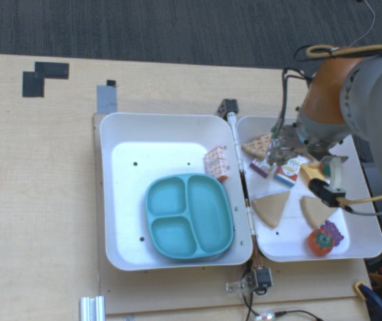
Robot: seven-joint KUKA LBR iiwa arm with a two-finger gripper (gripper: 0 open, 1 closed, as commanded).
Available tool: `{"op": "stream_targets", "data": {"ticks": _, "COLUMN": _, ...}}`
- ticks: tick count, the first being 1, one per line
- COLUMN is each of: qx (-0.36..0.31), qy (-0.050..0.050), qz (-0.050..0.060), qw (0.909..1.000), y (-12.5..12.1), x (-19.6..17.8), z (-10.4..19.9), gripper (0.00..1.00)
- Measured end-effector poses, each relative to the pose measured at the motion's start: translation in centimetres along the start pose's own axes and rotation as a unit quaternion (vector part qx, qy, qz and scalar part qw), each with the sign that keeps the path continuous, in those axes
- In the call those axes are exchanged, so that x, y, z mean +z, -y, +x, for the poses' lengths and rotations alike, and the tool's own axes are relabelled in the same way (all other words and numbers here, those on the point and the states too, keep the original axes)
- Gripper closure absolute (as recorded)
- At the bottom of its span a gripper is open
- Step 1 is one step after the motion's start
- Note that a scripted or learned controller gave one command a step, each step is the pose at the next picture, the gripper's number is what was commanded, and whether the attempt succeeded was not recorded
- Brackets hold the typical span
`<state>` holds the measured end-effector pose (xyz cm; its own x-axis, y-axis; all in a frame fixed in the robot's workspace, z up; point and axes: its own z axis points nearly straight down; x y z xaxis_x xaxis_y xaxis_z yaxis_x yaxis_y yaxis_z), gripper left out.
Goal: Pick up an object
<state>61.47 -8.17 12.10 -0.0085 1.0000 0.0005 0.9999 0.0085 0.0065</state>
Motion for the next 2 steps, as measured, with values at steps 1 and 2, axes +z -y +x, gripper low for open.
{"op": "stream_targets", "data": {"ticks": 1, "qx": 0.0, "qy": 0.0, "qz": 0.0, "qw": 1.0, "y": 0.0, "x": 0.0, "z": 0.0, "gripper": 0.0}}
{"op": "stream_targets", "data": {"ticks": 2, "qx": -0.002, "qy": 0.0, "qz": -0.001, "qw": 1.0, "y": -0.1, "x": -1.1, "z": 0.1, "gripper": 1.0}}
